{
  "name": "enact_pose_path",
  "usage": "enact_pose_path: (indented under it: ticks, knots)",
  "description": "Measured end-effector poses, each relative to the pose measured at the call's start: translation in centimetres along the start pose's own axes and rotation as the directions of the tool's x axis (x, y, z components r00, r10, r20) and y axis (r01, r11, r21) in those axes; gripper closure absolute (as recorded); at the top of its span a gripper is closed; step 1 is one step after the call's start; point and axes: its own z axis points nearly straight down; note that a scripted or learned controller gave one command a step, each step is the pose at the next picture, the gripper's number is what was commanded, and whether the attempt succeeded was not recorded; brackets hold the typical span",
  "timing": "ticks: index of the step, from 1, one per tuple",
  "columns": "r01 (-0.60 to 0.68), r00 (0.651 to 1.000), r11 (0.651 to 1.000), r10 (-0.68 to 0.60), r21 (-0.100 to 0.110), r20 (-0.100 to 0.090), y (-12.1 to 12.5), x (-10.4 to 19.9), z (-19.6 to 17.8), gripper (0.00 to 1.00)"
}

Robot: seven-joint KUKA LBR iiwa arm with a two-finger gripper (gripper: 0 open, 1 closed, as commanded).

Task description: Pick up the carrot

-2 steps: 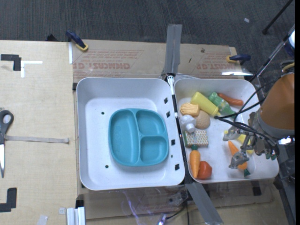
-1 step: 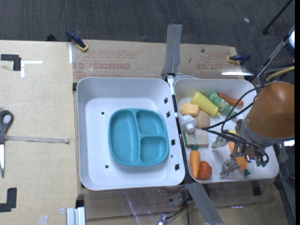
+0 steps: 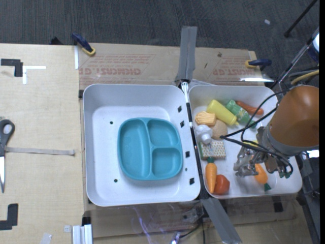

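Note:
An orange carrot (image 3: pixel 210 174) with a green top lies near the front left of the right bin (image 3: pixel 284 189), pointing toward the front, with a red tomato-like piece (image 3: pixel 222 185) against its tip. My gripper (image 3: pixel 246 165) hangs low over the bin floor to the carrot's right, about a hand's width away and not touching it. A second orange piece with a green end (image 3: pixel 262 175) lies just right of the gripper, partly under the wrist. A slimmer orange-red carrot-like piece (image 3: pixel 249 108) lies at the back of the bin.
The right bin also holds a yellow corn-like piece (image 3: pixel 221 111), a green piece (image 3: pixel 237 110), a ridged yellow shell shape (image 3: pixel 205 118), a white piece (image 3: pixel 203 132) and a checkered cracker (image 3: pixel 214 149). A blue divided plate (image 3: pixel 151 149) sits in the left bin (image 3: pixel 96 136). Scissors (image 3: pixel 4 136) lie at the far left.

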Motion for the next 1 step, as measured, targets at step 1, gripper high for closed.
enact_pose_path:
  ticks: [1]
  knots:
    - [0.0, 1.0, 1.0, 0.0, 0.0, 0.0, 0.01, 0.0, 0.0, 0.0]
